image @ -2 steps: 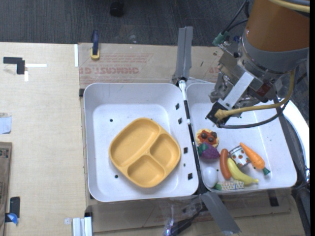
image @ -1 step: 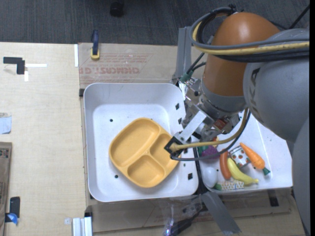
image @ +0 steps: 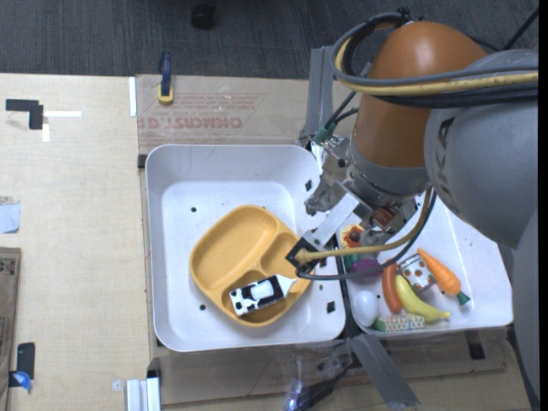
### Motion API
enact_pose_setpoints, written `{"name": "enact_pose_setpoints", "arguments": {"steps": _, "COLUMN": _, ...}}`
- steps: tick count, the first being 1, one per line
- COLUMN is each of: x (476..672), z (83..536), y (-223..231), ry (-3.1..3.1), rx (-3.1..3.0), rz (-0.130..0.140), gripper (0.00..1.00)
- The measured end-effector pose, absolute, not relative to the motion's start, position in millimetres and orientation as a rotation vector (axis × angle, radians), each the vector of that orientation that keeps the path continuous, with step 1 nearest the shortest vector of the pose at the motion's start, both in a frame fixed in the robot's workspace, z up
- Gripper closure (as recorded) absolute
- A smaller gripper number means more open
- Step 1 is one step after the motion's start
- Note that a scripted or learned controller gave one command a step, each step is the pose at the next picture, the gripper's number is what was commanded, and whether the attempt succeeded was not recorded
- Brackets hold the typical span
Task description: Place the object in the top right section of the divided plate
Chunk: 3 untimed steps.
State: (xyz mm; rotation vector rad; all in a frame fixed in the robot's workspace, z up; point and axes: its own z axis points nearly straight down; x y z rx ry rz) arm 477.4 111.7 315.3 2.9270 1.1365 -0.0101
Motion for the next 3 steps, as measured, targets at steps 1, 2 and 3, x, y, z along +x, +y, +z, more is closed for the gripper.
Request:
{"name": "enact_pose_setpoints", "arguments": {"steps": 1, "x": 476.3, "z": 161, "y": 114, "ry": 0.745, "rx": 3.052, "rz": -0.012, "gripper": 0.00}}
{"name": "enact_pose_setpoints", "arguments": {"steps": 2, "x": 476.3, "z": 161, "y": 114, "ry": 0.745, "rx": 3.052, "rz": -0.012, "gripper": 0.00}}
{"name": "enact_pose_setpoints", "arguments": {"steps": 3, "x": 479.2, "z": 190, "y": 97, "ry": 1.831, "rx": 2.555, "rz": -0.008, "gripper": 0.00}}
